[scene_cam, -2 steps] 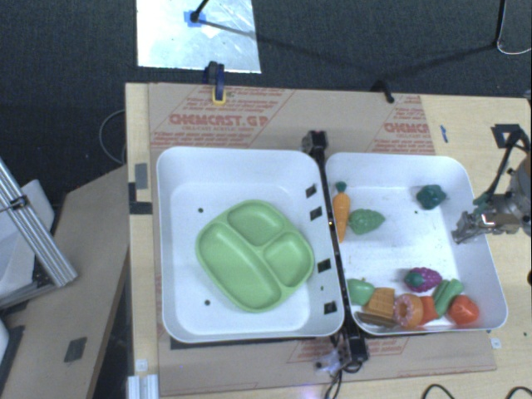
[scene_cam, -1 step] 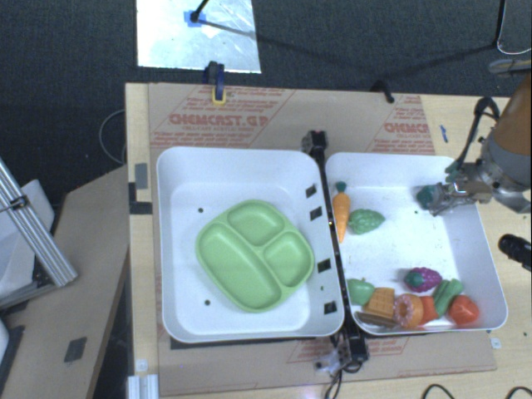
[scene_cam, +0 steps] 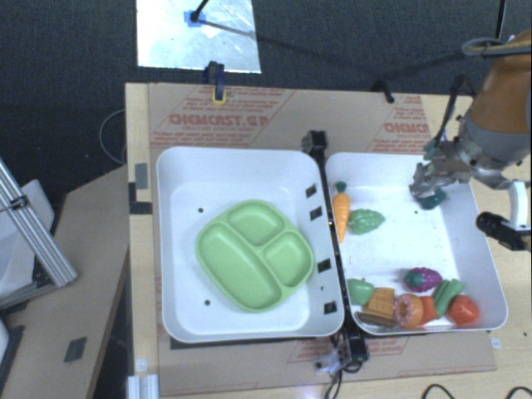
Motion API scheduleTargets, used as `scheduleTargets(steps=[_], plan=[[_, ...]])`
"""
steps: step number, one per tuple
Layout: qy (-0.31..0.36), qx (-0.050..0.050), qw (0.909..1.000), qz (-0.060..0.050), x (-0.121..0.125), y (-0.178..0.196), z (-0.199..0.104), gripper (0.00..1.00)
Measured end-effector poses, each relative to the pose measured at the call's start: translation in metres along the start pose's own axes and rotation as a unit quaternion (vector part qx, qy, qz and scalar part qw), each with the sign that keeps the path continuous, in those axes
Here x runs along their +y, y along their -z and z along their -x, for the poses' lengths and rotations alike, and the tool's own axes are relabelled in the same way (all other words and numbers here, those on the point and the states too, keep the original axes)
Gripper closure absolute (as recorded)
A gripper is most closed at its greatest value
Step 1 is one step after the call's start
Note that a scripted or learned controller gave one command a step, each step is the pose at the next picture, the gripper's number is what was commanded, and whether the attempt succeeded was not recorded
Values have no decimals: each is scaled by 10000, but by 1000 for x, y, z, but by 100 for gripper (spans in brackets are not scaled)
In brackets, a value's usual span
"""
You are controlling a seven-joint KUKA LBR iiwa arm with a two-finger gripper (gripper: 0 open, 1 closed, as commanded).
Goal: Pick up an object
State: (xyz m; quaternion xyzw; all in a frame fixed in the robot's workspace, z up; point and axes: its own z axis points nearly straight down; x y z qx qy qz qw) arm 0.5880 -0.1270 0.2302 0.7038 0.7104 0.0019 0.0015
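The right bin (scene_cam: 465,248) holds toy food. An orange carrot (scene_cam: 340,210) lies against its left wall, next to a green leafy vegetable (scene_cam: 365,220). Along the near edge sit a green pepper (scene_cam: 360,290), a waffle-like brown piece (scene_cam: 381,305), a doughnut (scene_cam: 407,310), a purple grape bunch (scene_cam: 423,278), a green pod (scene_cam: 446,293) and a red tomato (scene_cam: 464,309). My gripper (scene_cam: 430,191) hangs over the bin's far right part, above bare white floor, well away from the food. Nothing shows between its fingers.
The left bin (scene_cam: 179,189) carries a light green divided plate (scene_cam: 253,254). A black divider (scene_cam: 326,223) runs between the bins. The arm (scene_cam: 499,115) comes in from the right over the bin's far corner. A blue clamp (scene_cam: 216,77) stands behind the bins.
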Motion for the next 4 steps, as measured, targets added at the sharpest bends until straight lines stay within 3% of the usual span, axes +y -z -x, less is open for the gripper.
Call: scheduleTargets(steps=[1, 2, 4], plan=[[1, -2, 10000, 7, 51, -1, -31, 100], [-12, -5, 10000, -1, 61, 4, -45, 100], [-27, -7, 10000, -15, 52, -15, -43, 100]])
